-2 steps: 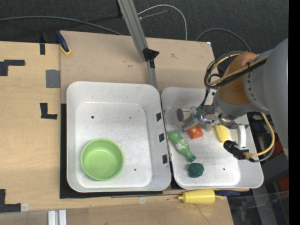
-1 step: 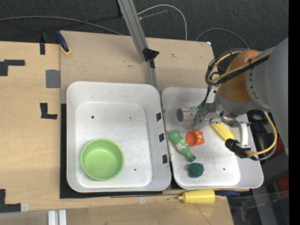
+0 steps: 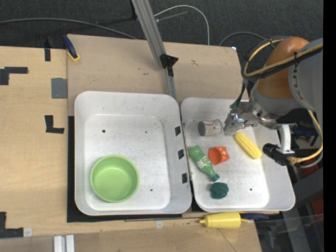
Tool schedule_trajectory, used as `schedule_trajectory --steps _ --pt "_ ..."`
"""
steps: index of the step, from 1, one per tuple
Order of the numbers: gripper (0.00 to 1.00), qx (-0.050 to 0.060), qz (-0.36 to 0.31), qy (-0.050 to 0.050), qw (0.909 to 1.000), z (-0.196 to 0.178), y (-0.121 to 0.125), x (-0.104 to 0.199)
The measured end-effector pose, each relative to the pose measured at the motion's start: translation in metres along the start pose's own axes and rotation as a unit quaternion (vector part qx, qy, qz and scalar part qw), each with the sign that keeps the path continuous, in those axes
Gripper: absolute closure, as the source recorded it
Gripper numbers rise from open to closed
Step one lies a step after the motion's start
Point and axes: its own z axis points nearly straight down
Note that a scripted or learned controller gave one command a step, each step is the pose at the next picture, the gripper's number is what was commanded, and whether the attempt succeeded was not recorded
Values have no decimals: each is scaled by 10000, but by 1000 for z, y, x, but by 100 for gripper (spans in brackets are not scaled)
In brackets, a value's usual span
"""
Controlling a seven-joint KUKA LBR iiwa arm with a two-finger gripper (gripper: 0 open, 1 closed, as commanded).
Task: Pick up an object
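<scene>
A green bowl (image 3: 114,178) sits in the left bin (image 3: 84,140). In the right bin (image 3: 278,193), 5 objects are clustered. The gripper (image 3: 234,121) is seen between the grey can (image 3: 209,127) and the yellow corn (image 3: 247,144); its jaw state cannot be told. One object should be centred before closing.

A pale wooden bench (image 3: 31,140) stands on dark carpet (image 3: 63,4).
</scene>
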Motion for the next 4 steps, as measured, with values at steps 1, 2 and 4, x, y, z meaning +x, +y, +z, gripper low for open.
schedule_trajectory --steps 1,2,4 --pt "100 -2 0 -3 10000 -63 0 0" --pt "100 10 1 1 10000 -99 1 0" --pt "100 44 -13 10 10000 -78 -30 89"
